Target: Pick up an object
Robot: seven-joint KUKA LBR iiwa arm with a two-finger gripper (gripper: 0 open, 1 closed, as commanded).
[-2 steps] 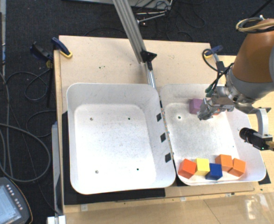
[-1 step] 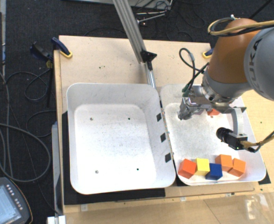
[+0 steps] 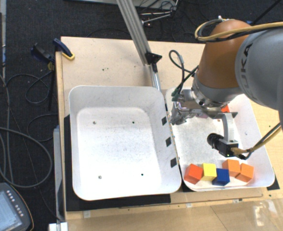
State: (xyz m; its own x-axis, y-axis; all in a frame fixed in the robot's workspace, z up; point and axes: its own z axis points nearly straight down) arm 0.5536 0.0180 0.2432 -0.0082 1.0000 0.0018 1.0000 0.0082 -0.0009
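Several blocks lie along the front edge of the right bin [image 3: 257, 129]: an orange block [image 3: 195, 173], a yellow block [image 3: 209, 170], a blue block [image 3: 222, 176] and two more orange blocks [image 3: 233, 166] [image 3: 246, 172] packed close together. My gripper [image 3: 180, 113] hangs under the grey and orange wrist over the bin's far left part, close to the wall shared with the left bin. It is well behind the blocks and apart from them. A small orange piece [image 3: 225, 109] peeks out beside the wrist.
The left bin [image 3: 83, 129] sits beside the right one. A slanted metal pole [image 3: 136, 32] ends near the bins' far junction. A black fitting with a cable [image 3: 221, 145] hangs over the right bin. A clamp [image 3: 59, 49] lies at the bench's far left corner.
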